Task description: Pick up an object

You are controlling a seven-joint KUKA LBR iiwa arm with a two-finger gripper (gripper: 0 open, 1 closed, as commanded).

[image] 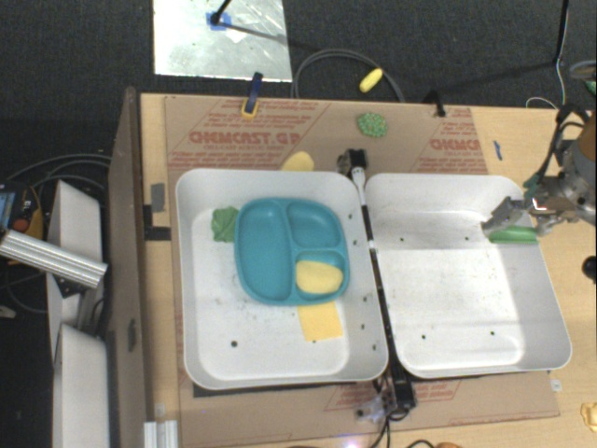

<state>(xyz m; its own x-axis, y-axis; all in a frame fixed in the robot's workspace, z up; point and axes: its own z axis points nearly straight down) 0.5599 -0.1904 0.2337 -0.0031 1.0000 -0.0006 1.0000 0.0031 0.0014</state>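
Cardboard (pixel 280 124) under the bins reads "CHEMCAST GP". Green stick (pixel 513 235) lies long axis left-right at the right bin's (pixel 466 343) far right edge, clenched in the tool (pixel 508 220).

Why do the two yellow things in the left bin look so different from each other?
The rounded yellow piece is puffy with soft curved edges; the flat yellow square is thin with straight edges and corners. The rounded piece sits in a compartment of the blue divided plate; the square lies on the bin floor, its top edge tucked at the plate's rim. The rounded piece looks paler, the square deeper yellow. Both are yellow and in the left bin.
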